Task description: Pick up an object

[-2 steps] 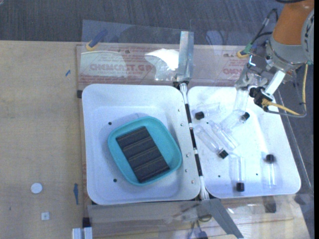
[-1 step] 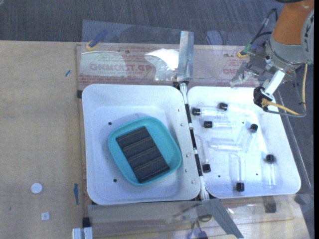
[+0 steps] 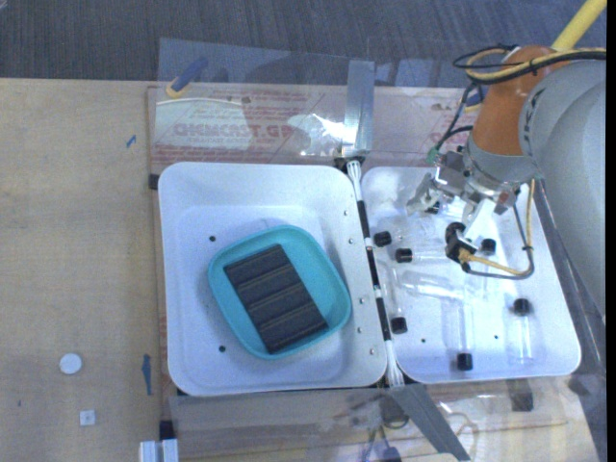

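1. Tool hangs over the back of the right bin — wide or narrow, can't tell; nothing seen held.
2. Nearest picks are the black caps, near it on the left-bin side. They're tiny, so a slight miss likely grabs air or scrapes the bin floor.
3. Clear tubes lie around them. They look slick and round, and may roll or squirt out.
4. Divider sits close to the caps — tool could clip it.
5. Dark block in the teal tray, left bin, is well apart and probably too wide to grip.
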Robot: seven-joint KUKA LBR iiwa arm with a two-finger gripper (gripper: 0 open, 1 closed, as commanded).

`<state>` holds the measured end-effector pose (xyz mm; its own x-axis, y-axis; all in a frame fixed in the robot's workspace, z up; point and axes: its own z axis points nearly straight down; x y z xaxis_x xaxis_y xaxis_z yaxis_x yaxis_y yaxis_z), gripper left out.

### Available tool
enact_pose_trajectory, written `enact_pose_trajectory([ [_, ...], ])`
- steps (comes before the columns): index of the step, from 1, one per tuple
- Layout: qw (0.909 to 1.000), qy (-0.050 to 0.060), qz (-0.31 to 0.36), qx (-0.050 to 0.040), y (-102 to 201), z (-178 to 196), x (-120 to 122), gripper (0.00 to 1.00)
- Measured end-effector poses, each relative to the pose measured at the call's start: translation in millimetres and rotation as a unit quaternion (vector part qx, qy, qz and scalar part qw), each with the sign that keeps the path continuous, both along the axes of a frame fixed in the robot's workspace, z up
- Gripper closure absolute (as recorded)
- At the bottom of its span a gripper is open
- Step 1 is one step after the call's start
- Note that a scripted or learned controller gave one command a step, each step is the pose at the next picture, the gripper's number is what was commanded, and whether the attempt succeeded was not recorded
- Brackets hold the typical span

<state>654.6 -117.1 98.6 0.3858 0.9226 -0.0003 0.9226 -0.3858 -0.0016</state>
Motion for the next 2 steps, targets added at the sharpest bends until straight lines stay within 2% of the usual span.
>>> enact_pose_trajectory([
  [1,1.0,0.0,0.001,-0.0008,1,11,1,1.0],
  [2,1.0,-0.001,-0.01,-0.0007,10,146,13,1.0],
])
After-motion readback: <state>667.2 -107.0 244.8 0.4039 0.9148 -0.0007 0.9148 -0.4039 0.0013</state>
